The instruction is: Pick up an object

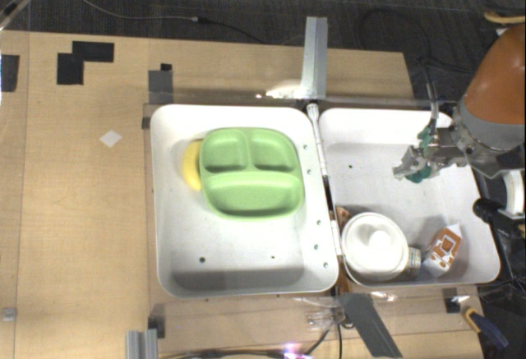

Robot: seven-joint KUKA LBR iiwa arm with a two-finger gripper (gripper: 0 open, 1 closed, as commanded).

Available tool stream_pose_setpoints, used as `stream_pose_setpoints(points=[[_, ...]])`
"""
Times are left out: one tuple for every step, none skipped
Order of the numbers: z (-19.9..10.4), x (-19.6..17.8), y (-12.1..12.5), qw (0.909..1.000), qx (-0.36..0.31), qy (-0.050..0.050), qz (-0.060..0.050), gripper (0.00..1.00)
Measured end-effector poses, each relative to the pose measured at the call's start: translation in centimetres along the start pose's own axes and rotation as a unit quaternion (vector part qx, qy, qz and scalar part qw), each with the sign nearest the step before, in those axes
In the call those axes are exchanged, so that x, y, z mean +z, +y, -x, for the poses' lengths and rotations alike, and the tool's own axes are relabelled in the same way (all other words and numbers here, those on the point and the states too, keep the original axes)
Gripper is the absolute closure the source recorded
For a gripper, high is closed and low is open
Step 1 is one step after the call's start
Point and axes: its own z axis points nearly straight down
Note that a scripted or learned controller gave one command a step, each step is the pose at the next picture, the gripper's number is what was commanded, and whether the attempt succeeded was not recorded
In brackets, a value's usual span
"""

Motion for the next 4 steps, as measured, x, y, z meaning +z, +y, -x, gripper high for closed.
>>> stream_pose_setpoints(points=[[0.0, 0.0, 0.0, 1.0000, 0.000, 0.000, 0.000, 0.00], [4.2, 3.9, 6.8, 0.9989, -0.047, -0.001, 0.000, 0.00], [3.3, 12.2, 9.6, 0.9987, 0.051, -0.001, 0.001, 0.00], [3.2, 11.0, 9.8, 0.9989, 0.047, -0.002, 0.004, 1.00]])
